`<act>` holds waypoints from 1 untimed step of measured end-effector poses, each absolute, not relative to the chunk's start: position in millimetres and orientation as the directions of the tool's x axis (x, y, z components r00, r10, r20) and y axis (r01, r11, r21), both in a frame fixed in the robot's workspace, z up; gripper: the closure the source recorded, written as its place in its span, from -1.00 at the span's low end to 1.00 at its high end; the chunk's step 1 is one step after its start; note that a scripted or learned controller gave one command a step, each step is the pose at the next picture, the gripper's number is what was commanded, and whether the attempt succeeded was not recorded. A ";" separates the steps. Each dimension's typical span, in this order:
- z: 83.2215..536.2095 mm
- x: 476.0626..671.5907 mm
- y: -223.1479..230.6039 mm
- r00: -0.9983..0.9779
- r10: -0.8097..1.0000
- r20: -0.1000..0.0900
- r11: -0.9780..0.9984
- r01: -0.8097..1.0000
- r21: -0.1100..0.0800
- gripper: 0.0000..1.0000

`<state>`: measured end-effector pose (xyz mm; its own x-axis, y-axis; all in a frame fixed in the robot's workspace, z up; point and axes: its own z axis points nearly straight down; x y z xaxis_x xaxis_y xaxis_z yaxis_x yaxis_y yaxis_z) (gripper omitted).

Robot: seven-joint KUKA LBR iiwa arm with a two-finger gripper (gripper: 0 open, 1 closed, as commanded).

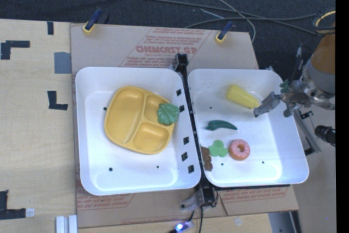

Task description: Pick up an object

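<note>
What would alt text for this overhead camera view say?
A robot arm's end effector hovers at the right bin's edge, near a yellow block, green pepper, pink donut and green leaf toy. The left bin holds a yellow tray bearing a green toy.

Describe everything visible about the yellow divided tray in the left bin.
The yellow divided tray is a rounded, plastic-looking plate with three compartments split by raised ridges. It lies flat and face up on the floor of the left bin, rotated at a slant to the bin's walls, in its upper middle part. A green leafy toy rests on its right rim, overlapping the edge. Nothing else touches it.
</note>
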<state>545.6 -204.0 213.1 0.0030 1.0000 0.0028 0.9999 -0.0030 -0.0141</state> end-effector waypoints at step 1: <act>220.4 548.7 -203.5 -0.001 1.000 0.000 0.001 1.000 -0.001 -1.00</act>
